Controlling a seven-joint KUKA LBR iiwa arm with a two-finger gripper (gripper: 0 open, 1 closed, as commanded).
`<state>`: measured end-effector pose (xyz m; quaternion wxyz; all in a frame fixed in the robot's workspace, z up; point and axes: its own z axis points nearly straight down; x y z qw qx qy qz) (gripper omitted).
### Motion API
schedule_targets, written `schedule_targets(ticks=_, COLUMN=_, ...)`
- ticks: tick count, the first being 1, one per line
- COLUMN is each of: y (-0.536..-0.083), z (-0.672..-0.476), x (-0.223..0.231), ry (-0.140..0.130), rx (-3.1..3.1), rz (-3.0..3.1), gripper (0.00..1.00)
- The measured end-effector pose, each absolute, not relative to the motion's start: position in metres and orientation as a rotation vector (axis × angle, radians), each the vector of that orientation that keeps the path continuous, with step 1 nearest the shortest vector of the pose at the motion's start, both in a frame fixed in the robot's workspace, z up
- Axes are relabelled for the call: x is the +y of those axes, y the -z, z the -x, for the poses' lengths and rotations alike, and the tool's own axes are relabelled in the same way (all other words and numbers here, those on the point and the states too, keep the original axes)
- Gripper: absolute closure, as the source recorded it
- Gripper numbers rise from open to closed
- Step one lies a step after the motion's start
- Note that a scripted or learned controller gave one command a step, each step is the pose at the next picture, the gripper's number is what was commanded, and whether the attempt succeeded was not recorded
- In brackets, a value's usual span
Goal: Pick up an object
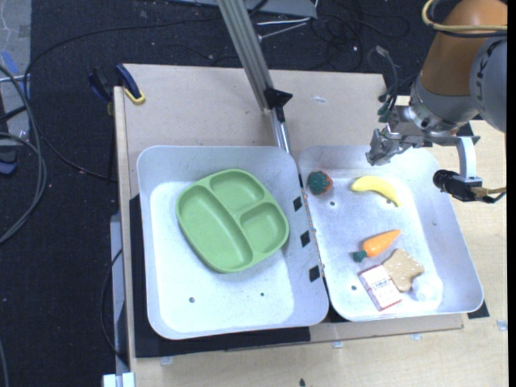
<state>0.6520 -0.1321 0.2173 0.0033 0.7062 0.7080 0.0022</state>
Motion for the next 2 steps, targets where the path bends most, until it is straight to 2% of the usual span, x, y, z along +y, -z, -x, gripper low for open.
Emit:
schedule_targets(ticks=1, y=-0.23, z=-0.648, x=-0.076, ry=-0.003, rx=2.228, rz=-2.214, gripper=1.0)
schedule_targets(ticks=2, y=-0.228, z=-0.652, x=-0.017, ry=-0.004, rx=2.231, rz=-2.212, gripper=1.0)
